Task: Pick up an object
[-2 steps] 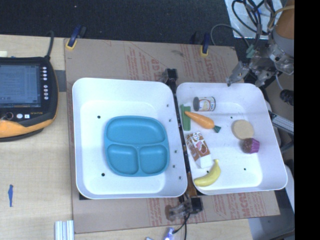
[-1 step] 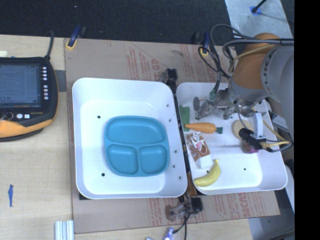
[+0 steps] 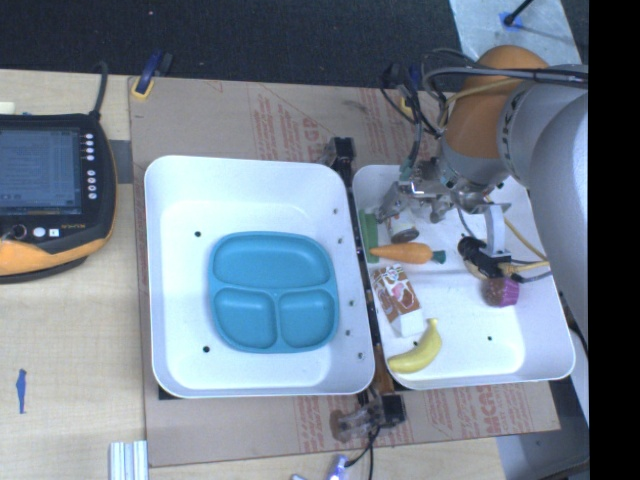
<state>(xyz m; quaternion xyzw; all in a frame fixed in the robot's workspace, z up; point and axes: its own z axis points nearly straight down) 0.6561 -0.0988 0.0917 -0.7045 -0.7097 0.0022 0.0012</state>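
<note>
Now the metal pincer (image 3: 420,200) is hovering, grip state unreadable; just below it are lying a tapered orange carrot (image 3: 405,253) and a curved yellow banana (image 3: 418,350).

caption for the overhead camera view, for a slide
KUKA arm's gripper low over the right bin of toy food, near a carrot and banana; blue tray in left bin.

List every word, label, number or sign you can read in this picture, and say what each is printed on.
No text here can be read.
Cardboard sheet under the bins: faint red lettering, too blurred.
Handheld control pad: lit screen and buttons, text too small.
Small packet in the right bin: printed pattern, wording too small.
</note>
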